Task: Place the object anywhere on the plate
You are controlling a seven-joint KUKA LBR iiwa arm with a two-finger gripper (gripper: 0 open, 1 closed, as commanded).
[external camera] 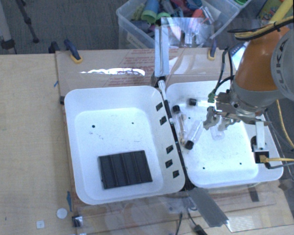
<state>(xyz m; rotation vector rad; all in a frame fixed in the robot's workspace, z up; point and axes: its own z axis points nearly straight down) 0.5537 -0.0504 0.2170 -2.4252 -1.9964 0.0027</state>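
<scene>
Gripper (216, 122), grip state unreadable, hovers in right bin (222, 172); clear vials (189, 132) just left, slanting toward left wall; dark plate (125, 168) in left bin (80, 142).

Plate (125, 169) sits in left bin (80, 142), front centre. Gripper (216, 122) over right bin (246, 171); small vials (189, 136) lie left of it.

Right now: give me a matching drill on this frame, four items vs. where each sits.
Items:
1. dark ribbed plate
2. clear tubes with black caps
3. gripper
4. tub of colourful toys

Places:
A. behind the bins, past the bench's far edge
B. over the right bin
C. on the floor of the left bin
D. on the right bin floor, near the divider

Pairs: 1-C, 2-D, 3-B, 4-A
</scene>
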